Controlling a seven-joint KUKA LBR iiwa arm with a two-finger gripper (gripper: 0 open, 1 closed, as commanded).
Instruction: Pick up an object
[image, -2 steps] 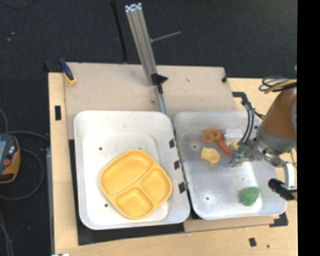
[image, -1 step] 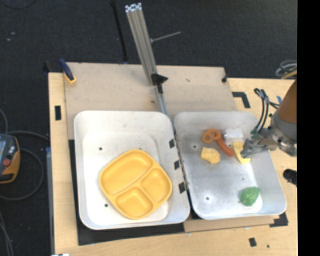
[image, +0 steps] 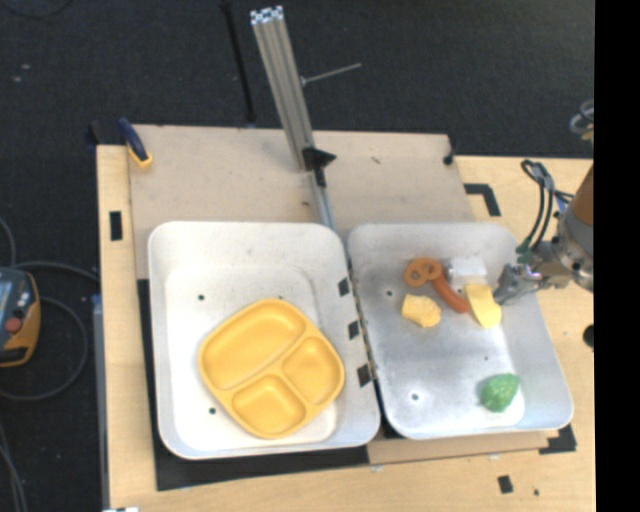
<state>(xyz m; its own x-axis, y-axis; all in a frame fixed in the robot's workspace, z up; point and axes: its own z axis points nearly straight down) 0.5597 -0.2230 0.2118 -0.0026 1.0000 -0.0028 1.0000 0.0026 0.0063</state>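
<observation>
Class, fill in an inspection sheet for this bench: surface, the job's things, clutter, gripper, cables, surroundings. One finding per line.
Surface: wooden bench bearing left bin and right bin, side by side.
Job's things: right bin holds a pretzel, yellow lump, orange stick, yellow block, white piece and green lump.
Clutter: yellow divided plate in the left bin.
Gripper: gripper at the right bin's right rim, beside the yellow block; holding nothing visibly.
Cables: cables above the wrist.
Surroundings: dark floor, aluminium post.

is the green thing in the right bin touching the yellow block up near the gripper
Apart. The camera view shows the green object low in the right bin, with bare bin floor plainly between it and the yellow block.
</observation>
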